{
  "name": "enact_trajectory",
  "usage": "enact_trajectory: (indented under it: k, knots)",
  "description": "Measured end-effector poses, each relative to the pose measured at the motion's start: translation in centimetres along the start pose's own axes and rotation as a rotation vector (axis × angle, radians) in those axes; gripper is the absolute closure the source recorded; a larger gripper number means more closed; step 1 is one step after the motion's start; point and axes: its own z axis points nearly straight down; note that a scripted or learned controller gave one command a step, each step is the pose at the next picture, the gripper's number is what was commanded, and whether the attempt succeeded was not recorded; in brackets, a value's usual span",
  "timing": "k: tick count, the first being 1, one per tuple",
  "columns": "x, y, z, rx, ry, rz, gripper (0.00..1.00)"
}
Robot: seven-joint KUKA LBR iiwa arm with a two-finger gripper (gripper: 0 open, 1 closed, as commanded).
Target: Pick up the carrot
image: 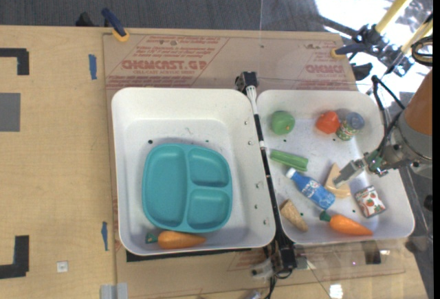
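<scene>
Gripper (359, 168) hangs low over the right bin (397, 222), just above a pale wedge-shaped piece (337, 184); whether it is released or clenched cannot be told from this slanted view, and nothing is seen held in it.

Two carrots are in sight. One carrot (349, 224) lies on its side near the right bin's front edge, leafy end toward the blue bottle (311, 189), near the gripper but apart from it. A second carrot (180, 238) lies in the left bin (124, 153), touching the front rim of the teal divided plate (185, 187). Both rest on the bin floors, so the pick looks not yet done; reaching, closing and lifting all seem left.

Around the nearer carrot sit a small red-and-white carton (370, 201), a brownish cone-shaped piece (293, 214), a green stick (289, 159), a green ball (281, 122), an orange-red fruit (328, 122) and a small can (350, 124); their labels are too small to read.

On the brown sheet (172, 57) behind the bins, red print reads roughly "CHEMCAST".
</scene>
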Motion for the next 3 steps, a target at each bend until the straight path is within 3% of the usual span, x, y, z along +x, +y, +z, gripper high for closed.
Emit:
enact_trajectory:
  k: [1,2,3]
  knots:
    - [-4.3,2.5,0.4,-0.004,-0.006,0.040,0.00]
    - [-3.1,3.4,1.1,-0.001,-0.001,-0.044,0.00]
    - [-0.3,1.0,2.1,-0.001,0.000,-0.199,0.00]
